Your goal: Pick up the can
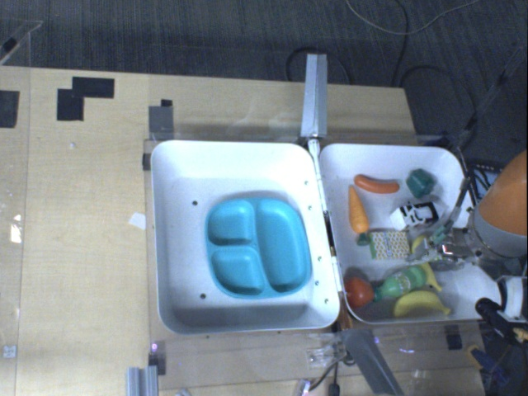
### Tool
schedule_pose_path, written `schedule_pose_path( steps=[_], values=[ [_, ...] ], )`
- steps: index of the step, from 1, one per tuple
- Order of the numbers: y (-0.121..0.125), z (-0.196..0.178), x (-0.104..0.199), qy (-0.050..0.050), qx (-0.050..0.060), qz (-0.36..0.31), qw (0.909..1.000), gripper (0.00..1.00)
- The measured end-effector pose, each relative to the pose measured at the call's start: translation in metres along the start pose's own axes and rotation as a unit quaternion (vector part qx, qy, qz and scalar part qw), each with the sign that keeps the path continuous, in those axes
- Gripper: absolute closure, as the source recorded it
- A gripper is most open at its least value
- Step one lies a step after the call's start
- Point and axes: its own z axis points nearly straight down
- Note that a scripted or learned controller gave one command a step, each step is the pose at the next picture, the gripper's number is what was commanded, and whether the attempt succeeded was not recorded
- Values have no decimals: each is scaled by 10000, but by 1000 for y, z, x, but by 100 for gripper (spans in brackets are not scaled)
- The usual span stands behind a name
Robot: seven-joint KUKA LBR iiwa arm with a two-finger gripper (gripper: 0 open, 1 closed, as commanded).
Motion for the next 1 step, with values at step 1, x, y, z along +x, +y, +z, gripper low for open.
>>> schedule_pose_path(
  steps=[1],
  values=[
    [2,-11,1,-4,-26,-11,10000,100]
  ],
)
